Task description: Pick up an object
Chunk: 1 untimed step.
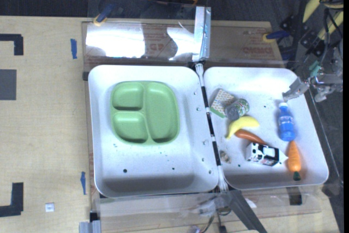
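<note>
- Left bin: white, shallow; holds a green divided plate with three compartments, lying flat towards the far side.
- Right bin: white, shallow, touching the left bin along the middle seam; holds all the loose objects.
- Patterned packet: far-left part of the right bin, beside a crumpled grey item.
- Banana: yellow, just near of the grey item.
- Small orange-red piece: lies against the banana's near side.
- Black-and-white box: near centre of the bin.
- Blue bottle: lying right of the banana.
- Carrot: orange, near-right corner, just near of the bottle.
- Gripper: at the right bin's far-right edge, above the bottle; nothing visibly held; finger spread cannot be told.
</note>
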Tool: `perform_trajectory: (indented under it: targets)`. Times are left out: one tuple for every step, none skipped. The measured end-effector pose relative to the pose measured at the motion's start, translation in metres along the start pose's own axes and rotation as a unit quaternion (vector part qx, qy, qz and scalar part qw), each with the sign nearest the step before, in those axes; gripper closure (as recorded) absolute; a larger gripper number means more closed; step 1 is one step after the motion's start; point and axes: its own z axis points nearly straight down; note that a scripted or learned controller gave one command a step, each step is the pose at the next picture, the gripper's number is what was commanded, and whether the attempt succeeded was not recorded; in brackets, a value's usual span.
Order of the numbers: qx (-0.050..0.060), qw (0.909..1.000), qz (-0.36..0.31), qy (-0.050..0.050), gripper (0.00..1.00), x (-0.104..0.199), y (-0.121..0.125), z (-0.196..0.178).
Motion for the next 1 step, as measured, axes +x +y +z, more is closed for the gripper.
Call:
perform_trajectory:
  targets:
    - [-0.003,0.9987,0.052,-0.002,0.00,-0.0223,0.0626,0.0100]
